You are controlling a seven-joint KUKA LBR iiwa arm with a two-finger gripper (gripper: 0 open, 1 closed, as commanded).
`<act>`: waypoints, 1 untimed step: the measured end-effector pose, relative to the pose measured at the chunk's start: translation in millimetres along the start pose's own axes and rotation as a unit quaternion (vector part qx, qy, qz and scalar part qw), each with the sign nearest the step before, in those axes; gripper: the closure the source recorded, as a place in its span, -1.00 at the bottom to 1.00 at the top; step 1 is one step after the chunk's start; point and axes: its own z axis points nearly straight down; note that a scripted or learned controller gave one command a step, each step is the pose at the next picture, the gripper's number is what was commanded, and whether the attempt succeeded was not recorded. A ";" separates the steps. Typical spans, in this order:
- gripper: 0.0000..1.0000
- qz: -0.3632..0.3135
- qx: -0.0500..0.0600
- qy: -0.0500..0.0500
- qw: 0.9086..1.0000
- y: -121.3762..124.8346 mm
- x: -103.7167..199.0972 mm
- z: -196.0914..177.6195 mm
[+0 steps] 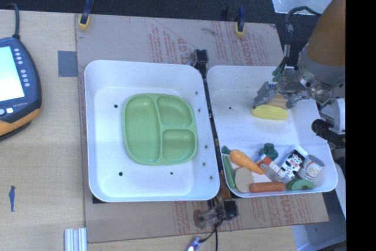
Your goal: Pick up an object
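A yellow corn cob (270, 112) lies in the upper middle of the right bin (235, 88). My gripper (277, 97) hangs right above it, its fingers (262, 94) spread to either side of the cob's top, open and not holding it. A pile of toy food sits along the right bin's near edge: an orange carrot (245, 161), a red sausage (267, 187), a black and white piece (289, 163), and some green bits (301, 184).
The left bin (103, 126) holds a green divided plate (159, 128) at its middle. A tablet-like pendant (14, 82) lies on the bench at far left. Clamps (86, 13) hold the cardboard at the back edge.
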 end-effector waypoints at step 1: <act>-1.00 0.000 -0.002 -0.002 1.000 36.5 -56.0 104.3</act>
